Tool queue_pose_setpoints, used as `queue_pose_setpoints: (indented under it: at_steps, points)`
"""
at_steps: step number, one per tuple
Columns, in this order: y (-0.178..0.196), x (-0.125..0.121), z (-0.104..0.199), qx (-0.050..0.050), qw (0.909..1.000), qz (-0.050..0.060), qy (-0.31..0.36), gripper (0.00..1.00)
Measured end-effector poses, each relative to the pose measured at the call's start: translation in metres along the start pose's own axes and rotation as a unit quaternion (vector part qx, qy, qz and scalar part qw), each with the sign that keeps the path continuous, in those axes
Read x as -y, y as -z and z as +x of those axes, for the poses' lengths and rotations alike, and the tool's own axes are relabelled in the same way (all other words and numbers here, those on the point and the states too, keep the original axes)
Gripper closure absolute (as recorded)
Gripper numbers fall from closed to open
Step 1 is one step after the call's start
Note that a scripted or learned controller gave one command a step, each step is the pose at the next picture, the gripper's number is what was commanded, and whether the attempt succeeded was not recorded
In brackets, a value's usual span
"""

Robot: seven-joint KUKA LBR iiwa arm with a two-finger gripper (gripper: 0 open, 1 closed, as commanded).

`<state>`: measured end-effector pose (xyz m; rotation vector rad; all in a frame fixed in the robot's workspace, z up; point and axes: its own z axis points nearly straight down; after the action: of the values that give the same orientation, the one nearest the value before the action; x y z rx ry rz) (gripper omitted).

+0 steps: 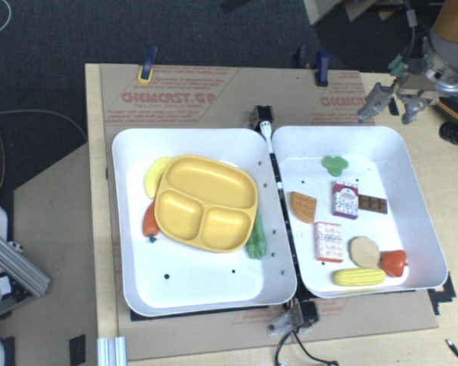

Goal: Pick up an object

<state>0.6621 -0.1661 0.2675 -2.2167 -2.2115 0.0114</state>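
In the right white bin (412, 166) lie small toy foods: a green leaf (335, 164) at twelve o'clock, a red box (345, 200) in the middle, and a yellow corn cob (359, 277) at six o'clock.

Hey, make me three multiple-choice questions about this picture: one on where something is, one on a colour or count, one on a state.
1. Where does the yellow tray lie?
A. In the left bin
B. In the right bin
C. On the bench outside the bins

2. What colour is the piece at the right bin's top middle?
A. Red
B. Green
C. Brown

3. Where is the gripper right now?
A. Down among the items in the right bin
B. Over the tray
C. Above the right bin's far right corner, outside it

Answers:
1. A, the tray sits inside the left bin.
2. B, the green piece lies near the far wall.
3. C, the gripper hangs off the far right corner, apart from every item.
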Motion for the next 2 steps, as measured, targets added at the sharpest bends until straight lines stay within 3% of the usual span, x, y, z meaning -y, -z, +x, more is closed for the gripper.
queue_pose_setpoints:
  at_steps: [1,2]
  points:
    - [0.009,-0.002,0.001,0.001,1.0000,-0.007,0.002,0.00]
    - [-0.049,-0.001,0.010,0.000,1.0000,-0.003,0.002,0.00]
